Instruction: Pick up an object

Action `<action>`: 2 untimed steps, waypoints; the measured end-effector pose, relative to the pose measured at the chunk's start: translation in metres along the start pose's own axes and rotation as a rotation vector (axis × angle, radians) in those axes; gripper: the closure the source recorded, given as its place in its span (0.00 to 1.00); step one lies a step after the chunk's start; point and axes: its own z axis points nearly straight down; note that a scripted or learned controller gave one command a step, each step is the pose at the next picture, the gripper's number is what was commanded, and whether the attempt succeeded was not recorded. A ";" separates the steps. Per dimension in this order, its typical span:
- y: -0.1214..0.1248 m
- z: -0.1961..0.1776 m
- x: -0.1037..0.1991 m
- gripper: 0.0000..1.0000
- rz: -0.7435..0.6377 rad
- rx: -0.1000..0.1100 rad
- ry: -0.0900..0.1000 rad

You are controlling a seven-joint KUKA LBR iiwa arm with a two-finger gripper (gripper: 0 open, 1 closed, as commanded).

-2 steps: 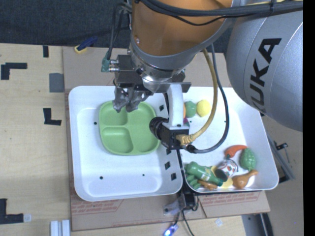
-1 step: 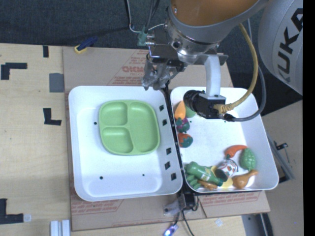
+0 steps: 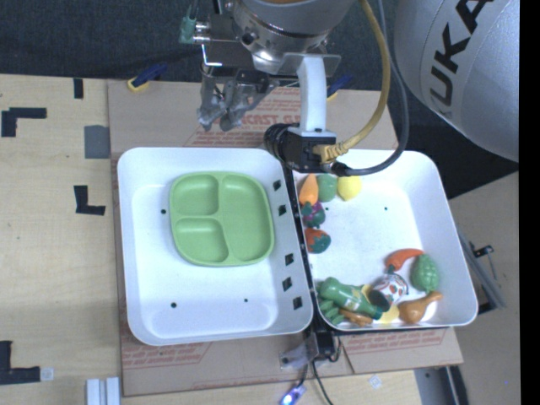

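Tan bench (image 3: 51, 251), two white bins: gripper (image 3: 226, 112) at twelve o'clock, finger state indiscernible, toy food pile (image 3: 371, 298) unpicked, green divided plate (image 3: 222, 218) left.

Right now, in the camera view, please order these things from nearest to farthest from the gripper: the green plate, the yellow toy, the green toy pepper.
From the gripper, above the bins' far edge:
1. Green plate, in the left bin.
2. Yellow toy, at the right bin's far end; close to the plate's distance, so these two are hard to rank.
3. Green toy pepper, at the right bin's near right side.
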 end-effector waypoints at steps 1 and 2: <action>0.000 0.002 -0.003 0.00 0.004 0.004 -0.002; 0.000 -0.008 -0.002 1.00 0.001 0.005 -0.002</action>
